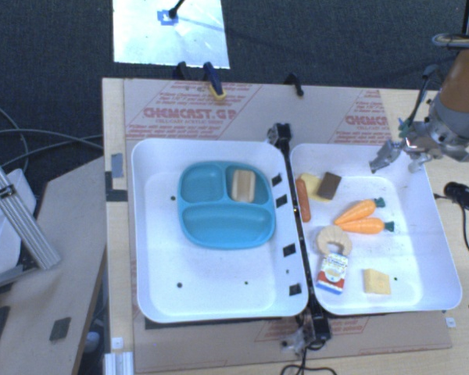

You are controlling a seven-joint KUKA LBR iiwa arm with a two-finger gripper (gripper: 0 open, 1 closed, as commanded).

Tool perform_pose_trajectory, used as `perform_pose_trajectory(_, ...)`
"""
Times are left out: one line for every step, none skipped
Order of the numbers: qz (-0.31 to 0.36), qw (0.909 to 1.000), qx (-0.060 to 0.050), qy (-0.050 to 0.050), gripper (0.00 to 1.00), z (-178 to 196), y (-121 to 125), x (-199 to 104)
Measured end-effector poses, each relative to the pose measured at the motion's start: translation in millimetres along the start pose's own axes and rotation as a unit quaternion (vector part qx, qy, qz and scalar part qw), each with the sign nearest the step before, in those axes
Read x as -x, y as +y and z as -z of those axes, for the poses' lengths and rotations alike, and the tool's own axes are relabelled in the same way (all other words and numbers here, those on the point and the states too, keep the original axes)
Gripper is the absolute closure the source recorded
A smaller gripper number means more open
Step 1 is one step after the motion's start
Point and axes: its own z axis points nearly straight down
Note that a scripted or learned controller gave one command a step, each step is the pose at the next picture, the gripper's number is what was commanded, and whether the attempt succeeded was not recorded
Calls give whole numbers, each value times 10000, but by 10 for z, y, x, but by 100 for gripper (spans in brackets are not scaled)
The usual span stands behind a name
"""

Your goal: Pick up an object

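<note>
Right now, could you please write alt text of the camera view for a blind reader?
The gripper hovers over the right bin's far edge, above two carrots and other toy food. The left bin holds a blue tray.

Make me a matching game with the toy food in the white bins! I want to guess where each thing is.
Things:
1. bread slice
2. two carrots
3. cheese square
4. sausage

Places:
A. near the front right corner of the right bin
B. against the left wall of the right bin, by the divider
C. in a small compartment of the blue tray in the left bin
D. side by side in the middle of the right bin

Pairs: 1-C, 2-D, 3-A, 4-B
</note>
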Motion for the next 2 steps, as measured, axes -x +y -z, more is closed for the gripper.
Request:
perform_pose_trajectory(16, 10000, 6, -3, 0, -474, 90, 28)
perform_pose_trajectory(24, 10000, 10, -5, 0, -909, 96, 21)
